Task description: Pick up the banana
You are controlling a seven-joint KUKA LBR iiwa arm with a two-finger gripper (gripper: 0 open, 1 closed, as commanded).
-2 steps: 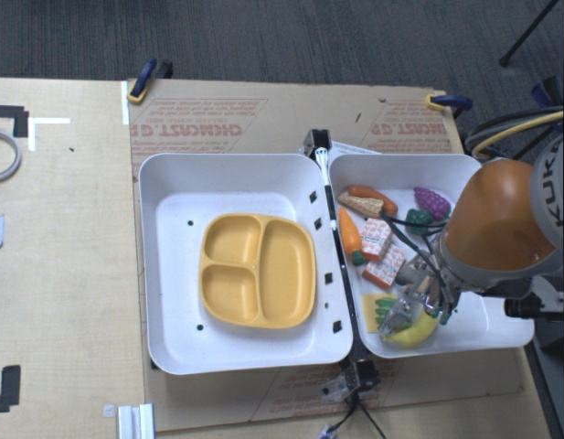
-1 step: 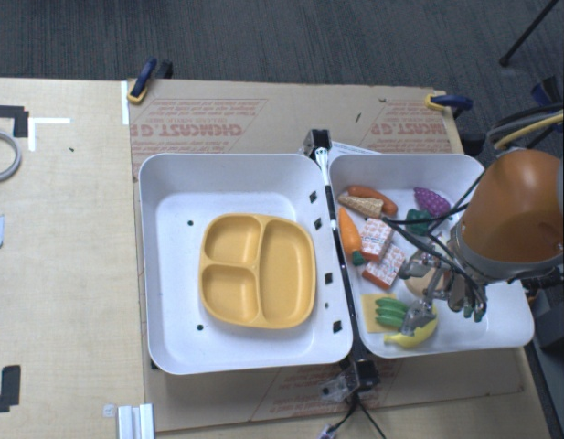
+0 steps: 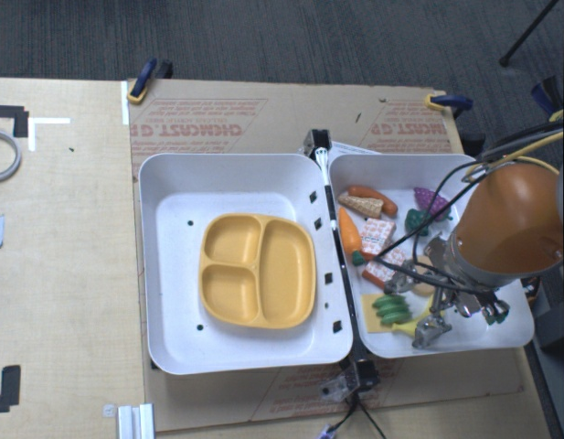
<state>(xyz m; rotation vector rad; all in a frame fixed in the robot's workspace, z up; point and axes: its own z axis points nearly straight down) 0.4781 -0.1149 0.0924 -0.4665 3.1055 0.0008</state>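
Yellow banana (image 3: 420, 287), I think, peeks from under arm in right bin (image 3: 510, 337), mostly hidden. Claw (image 3: 434, 332) hangs low just beside it. I can't tell if claw grips anything. I go slow, aim mid-banana, dodge green toy (image 3: 389, 307).

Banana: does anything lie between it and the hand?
Cannot tell. The hand hangs low in the right shallow white bin, and the orange-banded grey arm and its cables cover that spot. A pale yellow sliver, possibly the banana, shows beside them.
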